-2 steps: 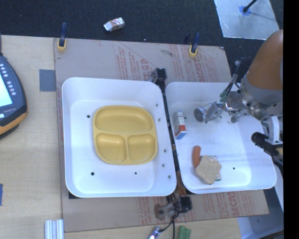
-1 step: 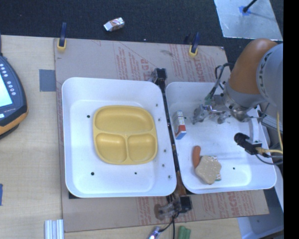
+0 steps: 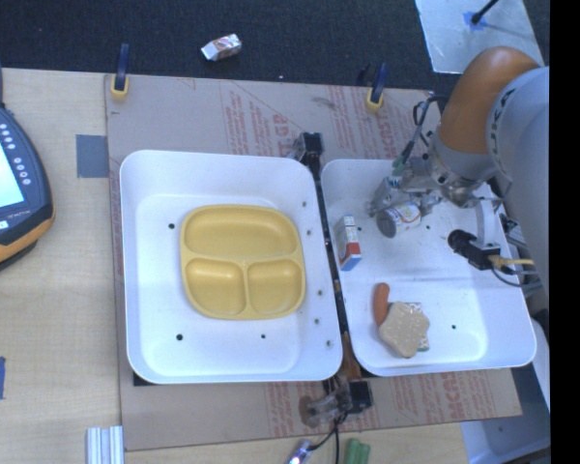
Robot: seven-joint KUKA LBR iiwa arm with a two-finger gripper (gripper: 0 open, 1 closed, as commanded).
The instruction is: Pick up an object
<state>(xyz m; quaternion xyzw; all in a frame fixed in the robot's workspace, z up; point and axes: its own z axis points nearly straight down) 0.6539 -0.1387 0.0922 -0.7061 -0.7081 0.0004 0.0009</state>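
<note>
Overhead, the arm (image 3: 493,114) reaches into the right bin (image 3: 464,351). Leftward, a yellow tray (image 3: 242,259) fills the left bin (image 3: 150,259). Its gripper (image 3: 398,211) hangs over the far part; whether it grips anything cannot be told. Nearer lie a sandwich (image 3: 404,330), a carton (image 3: 349,241) and a carrot (image 3: 381,303).

yellow tray (image 3: 242,259) | white bins (image 3: 145,259) | orange carrot (image 3: 381,303) | tan sandwich (image 3: 404,330)
</note>
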